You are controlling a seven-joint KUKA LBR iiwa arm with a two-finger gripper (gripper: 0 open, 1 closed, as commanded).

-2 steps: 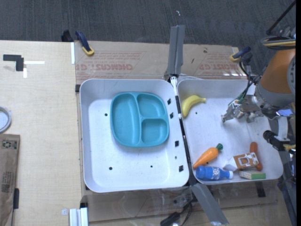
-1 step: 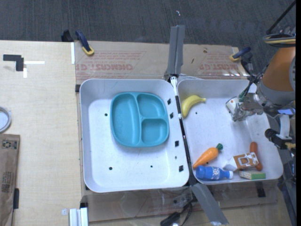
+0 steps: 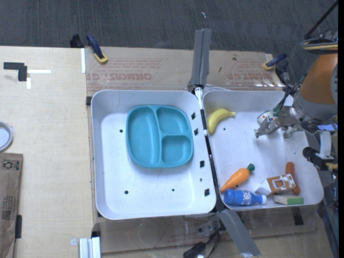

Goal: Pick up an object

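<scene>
— What is found in the right bin?
— A yellow banana point(image 3: 219, 118) is laid near the far left corner. An orange carrot point(image 3: 236, 178), a blue bottle point(image 3: 243, 198) on its side and a small carton point(image 3: 282, 184) are grouped along the near edge.

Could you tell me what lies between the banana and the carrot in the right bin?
In the camera view, nothing lies between the banana and the carrot: that stretch is bare white floor of the right bin.
</scene>
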